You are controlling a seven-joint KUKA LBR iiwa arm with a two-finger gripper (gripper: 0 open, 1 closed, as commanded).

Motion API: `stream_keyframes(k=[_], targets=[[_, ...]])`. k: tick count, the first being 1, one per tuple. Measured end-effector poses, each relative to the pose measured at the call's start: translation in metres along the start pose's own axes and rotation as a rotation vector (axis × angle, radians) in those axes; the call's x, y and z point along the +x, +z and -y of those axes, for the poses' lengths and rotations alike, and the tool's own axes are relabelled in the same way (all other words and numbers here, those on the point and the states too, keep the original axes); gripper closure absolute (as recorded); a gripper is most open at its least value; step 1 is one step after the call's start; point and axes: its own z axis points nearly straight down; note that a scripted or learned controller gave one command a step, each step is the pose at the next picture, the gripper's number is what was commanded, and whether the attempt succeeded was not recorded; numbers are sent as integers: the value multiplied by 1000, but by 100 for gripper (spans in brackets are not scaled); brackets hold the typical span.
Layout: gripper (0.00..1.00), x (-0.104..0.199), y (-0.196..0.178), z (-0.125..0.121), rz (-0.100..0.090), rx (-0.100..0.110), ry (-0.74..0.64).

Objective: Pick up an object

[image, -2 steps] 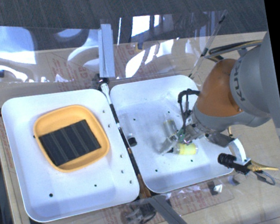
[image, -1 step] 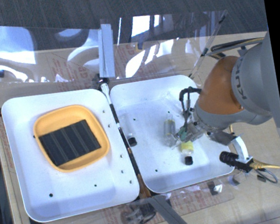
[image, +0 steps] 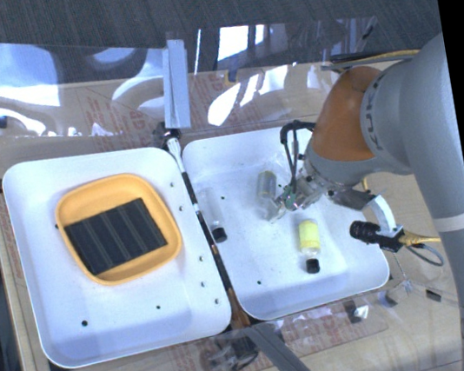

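In the right bin [image: 259,294], a yellow bottle [image: 309,237] lies nearest, black cap toward the front. Just beyond it the claw [image: 292,200] sits low beside a clear tube [image: 266,190]; how far it is open cannot be told. The step looks like reaching; next comes a firm grip, then a lift

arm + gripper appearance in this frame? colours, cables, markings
Arm: smooth grey rounded casing, orange band above the wrist, white lettering near its base. Gripper: small, metallic grey, with a black cable looping above it.
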Motion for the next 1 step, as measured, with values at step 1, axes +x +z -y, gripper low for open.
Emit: stream_keyframes(k=[1], targets=[[0,0,0,0,0,0,0]])
